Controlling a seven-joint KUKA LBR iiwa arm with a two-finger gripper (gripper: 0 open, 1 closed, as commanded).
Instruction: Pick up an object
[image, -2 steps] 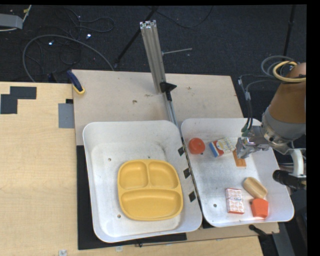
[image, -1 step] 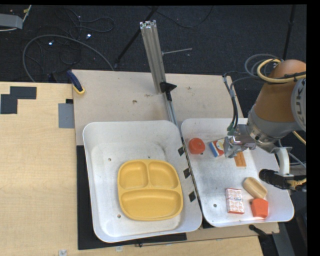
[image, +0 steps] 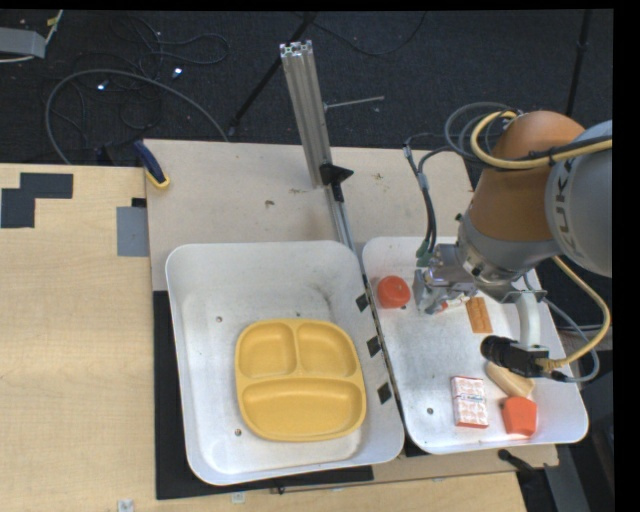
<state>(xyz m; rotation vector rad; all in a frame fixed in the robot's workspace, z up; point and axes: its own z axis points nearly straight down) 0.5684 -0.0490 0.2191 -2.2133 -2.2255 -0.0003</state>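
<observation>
My gripper (image: 436, 298) hangs low over the far part of the right bin (image: 430, 420). Just to its left lies a small red round thing (image: 393, 291), close to the bin's left wall. A brown-orange bar (image: 480, 316) lies just right of the gripper. Toward the bin's near right corner are a red-and-white box (image: 469, 401), an orange block (image: 519, 415) and a tan stick-shaped thing (image: 511, 381). Nothing shows between the fingers.
The left bin (image: 200, 300) holds a yellow divided plate (image: 298, 378) at its middle. An upright metal post (image: 310, 110) stands behind the bins. The arm's orange band and grey wrist overhang the right bin's far right side.
</observation>
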